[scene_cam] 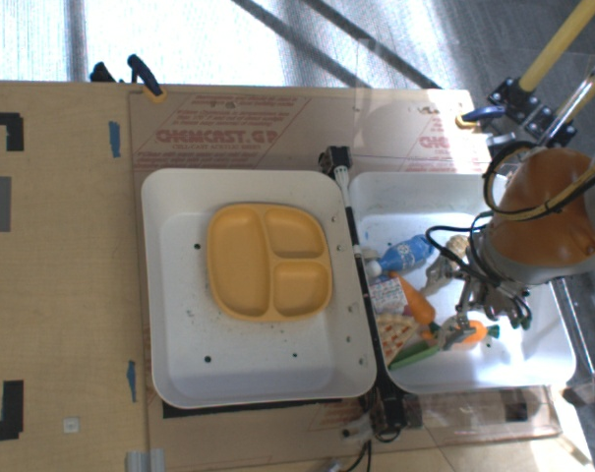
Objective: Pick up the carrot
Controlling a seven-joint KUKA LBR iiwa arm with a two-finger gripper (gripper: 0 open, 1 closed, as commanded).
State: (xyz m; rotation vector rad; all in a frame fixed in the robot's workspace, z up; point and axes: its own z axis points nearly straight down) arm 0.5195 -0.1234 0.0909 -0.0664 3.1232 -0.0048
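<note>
Both bins are white: the left bin (pixel 169 293) carries scattered dark specks, as does the right bin (pixel 548 362). The divided plate (pixel 269 262) at the left bin's centre is plain yellow. Near the right bin's left edge, the carrot (pixel 416 303) is orange and the bottle (pixel 405 255) blue. The bench (pixel 61 264) is tan.

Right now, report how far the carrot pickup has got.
Done: the pincer is down in the right bin, among the clutter. In hand: nothing that I can confirm; the carrot lies on the bin floor, left of the pincer. Left: close on the carrot and lift it.
</note>
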